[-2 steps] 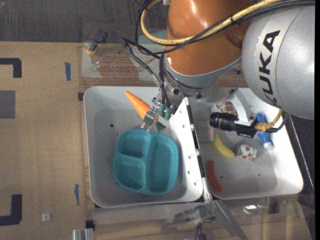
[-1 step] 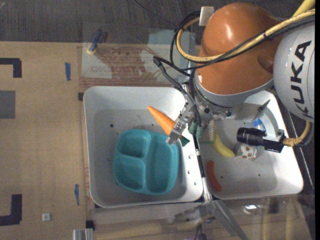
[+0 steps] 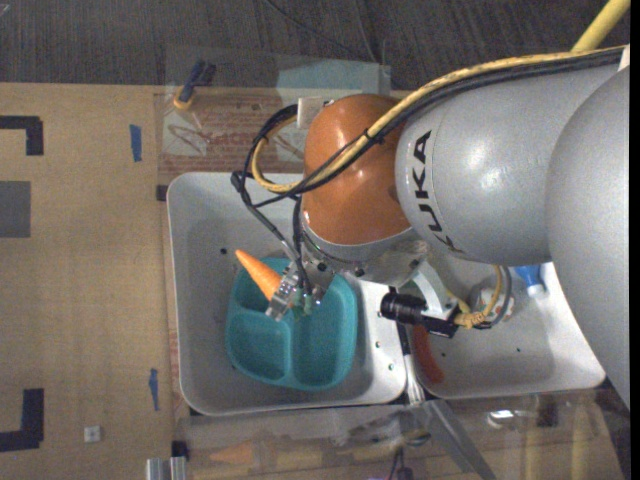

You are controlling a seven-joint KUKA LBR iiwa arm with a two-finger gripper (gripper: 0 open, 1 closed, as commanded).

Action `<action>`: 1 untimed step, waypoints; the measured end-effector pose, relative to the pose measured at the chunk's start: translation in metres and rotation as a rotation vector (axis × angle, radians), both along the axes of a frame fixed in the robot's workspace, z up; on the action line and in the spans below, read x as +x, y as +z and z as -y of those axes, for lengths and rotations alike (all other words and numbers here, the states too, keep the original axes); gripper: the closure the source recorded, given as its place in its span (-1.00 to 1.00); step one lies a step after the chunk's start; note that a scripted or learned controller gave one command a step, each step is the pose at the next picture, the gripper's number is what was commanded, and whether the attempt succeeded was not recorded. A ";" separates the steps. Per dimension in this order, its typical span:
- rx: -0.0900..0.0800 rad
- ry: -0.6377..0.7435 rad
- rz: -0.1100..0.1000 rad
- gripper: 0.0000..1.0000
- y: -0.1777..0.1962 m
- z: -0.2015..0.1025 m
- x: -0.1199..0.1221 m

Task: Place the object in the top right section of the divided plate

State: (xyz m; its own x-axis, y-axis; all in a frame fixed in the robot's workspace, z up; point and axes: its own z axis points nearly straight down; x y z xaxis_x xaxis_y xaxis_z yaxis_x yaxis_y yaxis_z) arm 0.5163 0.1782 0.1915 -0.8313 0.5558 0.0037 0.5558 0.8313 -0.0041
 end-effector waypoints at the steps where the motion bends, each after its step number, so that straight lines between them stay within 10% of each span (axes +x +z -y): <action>1: 0.000 -0.003 0.001 -1.00 0.000 0.001 0.001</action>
State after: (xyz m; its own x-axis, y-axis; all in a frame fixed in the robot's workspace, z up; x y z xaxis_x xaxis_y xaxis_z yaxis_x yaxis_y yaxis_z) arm 0.5169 0.1769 0.1916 -0.8299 0.5579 0.0031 0.5579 0.8299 -0.0038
